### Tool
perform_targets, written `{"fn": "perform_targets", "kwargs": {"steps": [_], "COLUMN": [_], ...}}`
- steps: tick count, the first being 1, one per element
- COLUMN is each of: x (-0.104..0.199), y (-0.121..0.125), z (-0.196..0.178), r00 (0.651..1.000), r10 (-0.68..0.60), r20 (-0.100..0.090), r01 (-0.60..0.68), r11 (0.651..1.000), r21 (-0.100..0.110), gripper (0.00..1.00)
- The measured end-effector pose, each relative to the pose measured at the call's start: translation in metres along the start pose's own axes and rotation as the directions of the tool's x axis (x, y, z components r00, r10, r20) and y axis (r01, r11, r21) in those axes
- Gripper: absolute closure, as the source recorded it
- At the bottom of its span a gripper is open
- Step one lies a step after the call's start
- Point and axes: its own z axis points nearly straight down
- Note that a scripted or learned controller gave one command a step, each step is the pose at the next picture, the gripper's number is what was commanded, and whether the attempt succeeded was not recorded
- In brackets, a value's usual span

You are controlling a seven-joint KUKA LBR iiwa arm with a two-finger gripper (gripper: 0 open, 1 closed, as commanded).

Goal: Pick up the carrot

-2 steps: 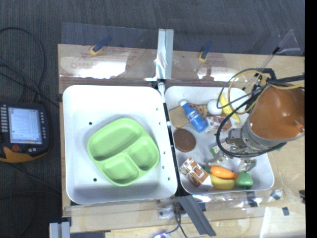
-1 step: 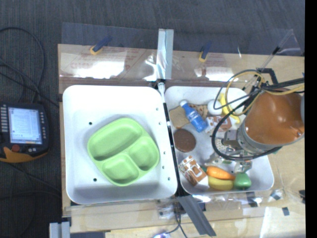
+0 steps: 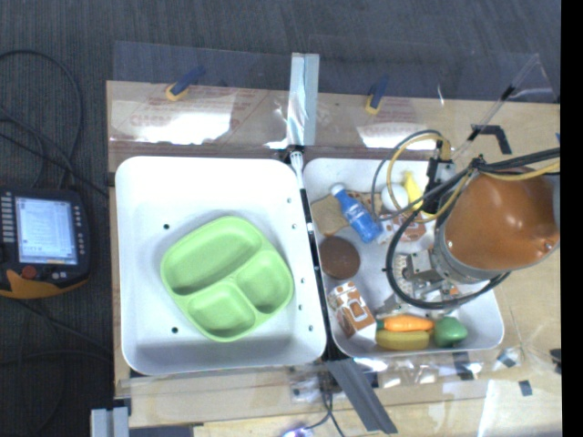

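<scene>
An overhead, slanted view of a bench with two shallow white bins side by side. The robot arm [image 3: 501, 221], grey with a broad orange band, reaches in from the right and hangs over the right bin [image 3: 314, 176], covering much of its middle and right side. The gripper [image 3: 421, 276] sits beneath the orange band as a cluster of grey metal parts; from this angle it is not possible to tell how wide it stands or whether it has hold of anything. The carrot [image 3: 408, 324], small and orange, lies near the front wall of the right bin, just below the gripper and apart from it. It rests right on top of a yellow item [image 3: 404, 340], with a green round item [image 3: 449, 332] touching at its right end. To its left lies a small brown and white packet [image 3: 350, 306]. Farther back are a dark brown round disc [image 3: 341, 257], a tan square piece [image 3: 326, 213], a blue bottle [image 3: 356, 214] lying tilted, and a yellow object [image 3: 412, 188] half hidden behind looping black and yellow cables [image 3: 401, 176]. The left bin [image 3: 146, 185] holds a light green divided tray [image 3: 228, 276]. A handheld control pendant [image 3: 41, 239] lies on the dark floor at far left.
</scene>
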Motion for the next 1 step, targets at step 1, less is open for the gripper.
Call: {"fn": "perform_targets", "kwargs": {"steps": [1], "x": [-0.0034], "y": [-0.0012], "z": [-0.0099], "r00": [1.000], "r10": [-0.003], "r20": [0.002], "r01": [0.003], "r11": [1.000], "r21": [-0.002], "gripper": [1.00]}}
